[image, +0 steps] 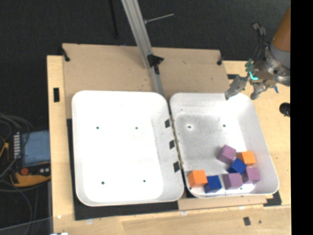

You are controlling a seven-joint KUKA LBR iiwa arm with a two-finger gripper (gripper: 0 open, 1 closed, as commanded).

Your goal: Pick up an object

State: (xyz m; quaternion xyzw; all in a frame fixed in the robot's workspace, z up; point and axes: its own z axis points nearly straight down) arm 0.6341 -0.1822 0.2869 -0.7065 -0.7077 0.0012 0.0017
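So the gripper (246, 87) hangs over the right bin's (205, 106) far corner, fingers spread, pinching nothing. 7 matte cubes (227, 154), purple, blue and orange, huddle at its near edge.

No text, label, brand, number or sign can be read anywhere; any markings are too small or blurred.

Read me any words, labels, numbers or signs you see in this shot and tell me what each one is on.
None can be read.
The blocks in the right bin carry no markings.
The blue device beside the left bin may have a label, but it is too blurred to read.
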